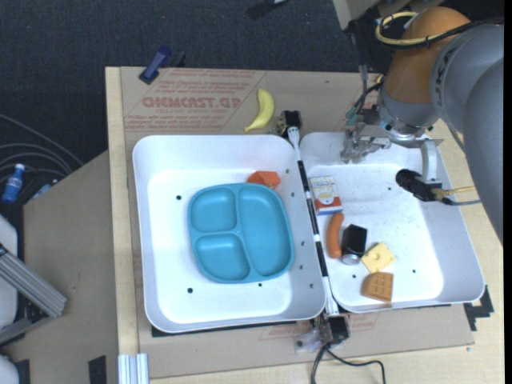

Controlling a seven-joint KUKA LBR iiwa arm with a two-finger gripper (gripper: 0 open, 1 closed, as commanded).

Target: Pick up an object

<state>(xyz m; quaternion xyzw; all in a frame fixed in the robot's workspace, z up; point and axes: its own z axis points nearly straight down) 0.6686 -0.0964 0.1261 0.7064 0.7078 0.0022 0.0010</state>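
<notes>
The left bin [160, 238] held one blue plate [240, 232] and an orange piece [265, 179]. The right bin [448, 238] held one carton [324, 193], sausage [334, 234], cheese wedge [378, 257] and waffle [378, 286]. The gripper [362, 144] hovered upper right, grasping nothing.
</notes>
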